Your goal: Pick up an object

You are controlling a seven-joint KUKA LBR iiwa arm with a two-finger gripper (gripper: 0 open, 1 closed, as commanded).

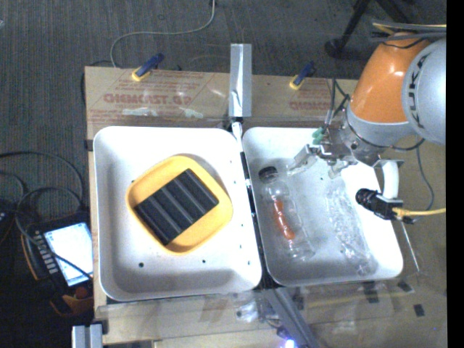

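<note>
Gripper (324, 151): positioned over the upper part of the right bin (391, 267), just beside its back wall, hanging from the grey and orange arm (395, 85) that enters from the right. Whether it is open or closed cannot be determined; the end of the tool is small and lost against the white bin. Nothing can be seen held in it.

Nearest candidate: a clear plastic bottle (284, 216) lying on its side on the bin floor. It lies below and to the left of the gripper in the camera view, near but apart from it. Its long axis runs from the dark cap (267, 172) at the upper left down toward the lower right, so a grasp across the body would, in my judgement, call for a turn of the wrist to span the narrow width.

Appearance: transparent, crumpled, with an orange-red patch inside or on its label. A second clear, crinkled plastic item (348, 227) lies beside it to the right, roughly parallel.

Left bin (109, 151): holds a yellow tray with a dark ribbed insert (180, 203), well apart from the gripper.
</note>
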